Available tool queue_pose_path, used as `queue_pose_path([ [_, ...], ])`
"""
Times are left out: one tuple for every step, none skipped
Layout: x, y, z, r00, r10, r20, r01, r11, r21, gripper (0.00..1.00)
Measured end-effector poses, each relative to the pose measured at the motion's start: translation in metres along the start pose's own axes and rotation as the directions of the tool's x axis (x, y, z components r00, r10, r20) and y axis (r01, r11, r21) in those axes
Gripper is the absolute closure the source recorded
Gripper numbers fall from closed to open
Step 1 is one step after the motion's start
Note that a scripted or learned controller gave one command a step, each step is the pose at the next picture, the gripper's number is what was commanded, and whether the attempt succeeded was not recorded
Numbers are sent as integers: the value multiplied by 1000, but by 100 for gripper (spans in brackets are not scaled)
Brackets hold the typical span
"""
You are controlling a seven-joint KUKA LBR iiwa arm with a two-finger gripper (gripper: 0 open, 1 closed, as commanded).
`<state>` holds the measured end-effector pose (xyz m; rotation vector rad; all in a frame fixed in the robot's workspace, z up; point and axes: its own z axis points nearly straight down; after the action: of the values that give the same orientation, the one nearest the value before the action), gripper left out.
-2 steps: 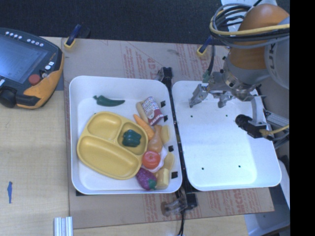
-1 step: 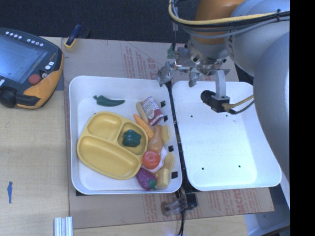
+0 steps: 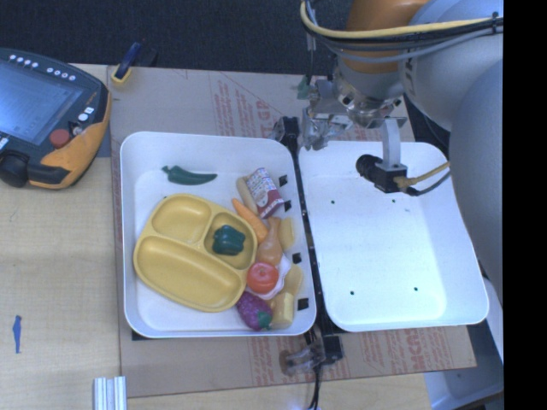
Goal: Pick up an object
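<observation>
Arm (image 3: pixel 427 24) cut off at 12 and 3 o'clock edges. Pincer (image 3: pixel 318 131) tips blurred against the bin rim, opening unreadable. Teach pendant (image 3: pixel 47 118) clipped at 9 o'clock. Snack packet (image 3: pixel 263 190) print too small to read. Purple item (image 3: pixel 254 310) partly hidden behind yellow block (image 3: pixel 284 307).

The right bin (image 3: pixel 427 263) lies open; toys crowd the yellow tray (image 3: pixel 184 254) in the left bin (image 3: pixel 141 156).

The arm (image 3: pixel 444 67) reaches in from the right, its orange band (image 3: pixel 395 2) high in the view and yellow cables looped around it. The gripper (image 3: pixel 318 133) points down below the wrist (its tip is small and blurred), near the upper edge of the scene.
</observation>
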<state>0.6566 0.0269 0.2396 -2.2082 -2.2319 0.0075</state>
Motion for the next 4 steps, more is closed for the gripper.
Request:
queue_pose_path([
  [46, -12, 3, 1000, 1, -1, -1, 1000, 1, 100],
  [78, 1, -34, 1000, 3, -2, -3, 1000, -6, 100],
  [116, 1, -9, 1000, 2, 1, -2, 1000, 2, 100],
  [176, 1, 8, 1000, -1, -1, 1, 1000, -2, 100],
])
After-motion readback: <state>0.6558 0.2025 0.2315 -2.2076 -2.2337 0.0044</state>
